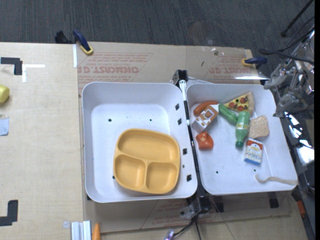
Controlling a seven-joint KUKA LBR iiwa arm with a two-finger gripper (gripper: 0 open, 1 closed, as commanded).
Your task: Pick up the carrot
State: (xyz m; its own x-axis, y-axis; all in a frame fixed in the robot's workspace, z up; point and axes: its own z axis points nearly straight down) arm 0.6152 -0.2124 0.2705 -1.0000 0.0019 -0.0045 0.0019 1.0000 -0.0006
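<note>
The carrot (204, 106), an orange-red elongated piece, lies in the right bin (235, 184) near its back left corner. It points left to right beside the divider. A small orange-and-white carton (206, 118) lies against its front side and covers part of it. A red tomato-like piece (204, 141) rests a little nearer the front.
Also in the right bin are a pizza slice (240, 103), a green vegetable (227, 113), a green bottle (242, 128), a bread slice (258, 127), a small box (253, 151) and a beige strip (276, 180). The left bin (95, 134) holds a yellow divided plate (147, 160).
</note>
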